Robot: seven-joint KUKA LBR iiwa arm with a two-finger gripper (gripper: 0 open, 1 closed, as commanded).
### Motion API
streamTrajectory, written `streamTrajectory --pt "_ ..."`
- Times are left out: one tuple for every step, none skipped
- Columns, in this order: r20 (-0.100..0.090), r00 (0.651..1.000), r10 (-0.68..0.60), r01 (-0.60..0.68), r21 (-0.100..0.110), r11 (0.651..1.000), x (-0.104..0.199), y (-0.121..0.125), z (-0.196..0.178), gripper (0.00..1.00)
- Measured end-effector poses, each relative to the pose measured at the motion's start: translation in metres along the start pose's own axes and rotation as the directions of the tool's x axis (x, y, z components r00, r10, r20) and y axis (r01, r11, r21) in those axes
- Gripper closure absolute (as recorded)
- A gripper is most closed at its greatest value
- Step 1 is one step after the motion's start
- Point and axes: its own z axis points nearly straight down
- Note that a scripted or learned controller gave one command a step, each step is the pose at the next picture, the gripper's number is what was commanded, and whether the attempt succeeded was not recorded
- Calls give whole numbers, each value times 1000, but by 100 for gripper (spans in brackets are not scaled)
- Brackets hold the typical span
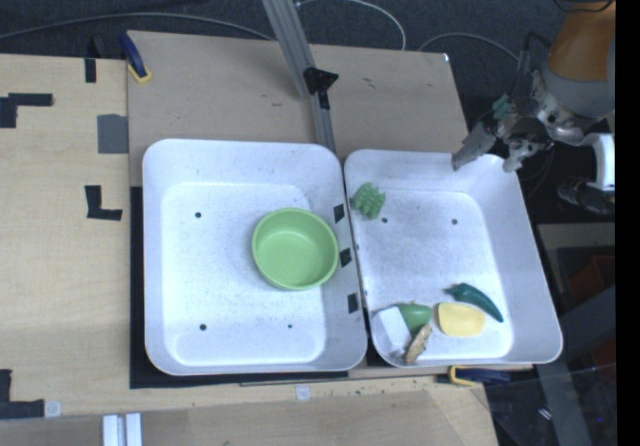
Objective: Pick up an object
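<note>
Nothing is picked yet. The likeliest targets lie in the right bin (500, 224): a yellow toy (460, 319), a dark green pepper-like piece (478, 299) and a small green piece (369, 200). The gripper (487, 144) hovers over that bin's far right corner, fingers spread and carrying nothing (judging by the gap). Next it must travel over a target and descend. Left of this bin, another holds a green bowl (294, 249); the wooden bench (230, 84) sits on dark carpet.
</note>
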Motion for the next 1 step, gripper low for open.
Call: streamTrajectory --pt "0 1000 0 0 0 1000 0 0 0 0"
